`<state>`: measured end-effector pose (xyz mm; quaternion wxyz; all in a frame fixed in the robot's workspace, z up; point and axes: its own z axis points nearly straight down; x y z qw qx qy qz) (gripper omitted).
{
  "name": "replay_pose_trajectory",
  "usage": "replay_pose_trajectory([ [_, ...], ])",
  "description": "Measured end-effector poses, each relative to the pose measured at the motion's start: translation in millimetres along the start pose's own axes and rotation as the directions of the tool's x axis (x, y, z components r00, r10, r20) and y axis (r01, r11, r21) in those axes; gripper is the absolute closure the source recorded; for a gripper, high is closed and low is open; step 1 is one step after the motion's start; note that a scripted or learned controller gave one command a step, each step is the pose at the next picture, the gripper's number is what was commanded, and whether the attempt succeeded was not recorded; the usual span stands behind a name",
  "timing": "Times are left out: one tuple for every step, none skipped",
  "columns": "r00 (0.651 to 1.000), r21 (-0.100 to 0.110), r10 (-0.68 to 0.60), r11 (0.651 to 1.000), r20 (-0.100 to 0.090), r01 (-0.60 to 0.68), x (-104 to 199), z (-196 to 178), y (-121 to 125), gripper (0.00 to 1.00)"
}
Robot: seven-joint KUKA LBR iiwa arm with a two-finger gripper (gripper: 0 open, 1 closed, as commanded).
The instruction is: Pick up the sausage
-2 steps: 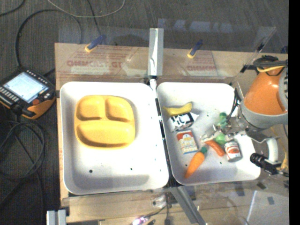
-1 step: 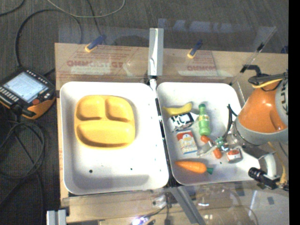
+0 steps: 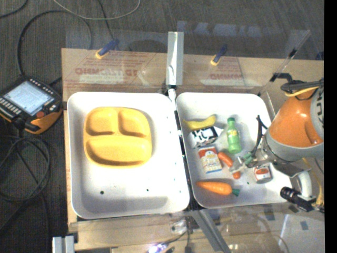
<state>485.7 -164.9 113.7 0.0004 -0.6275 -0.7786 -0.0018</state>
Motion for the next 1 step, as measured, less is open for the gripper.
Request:
replay_pose_trajectory([
  [0.98, 0.002, -0.201, 0.98, 0.002, 0.201, 60.5, -107.3, 47.8, 1.0],
])
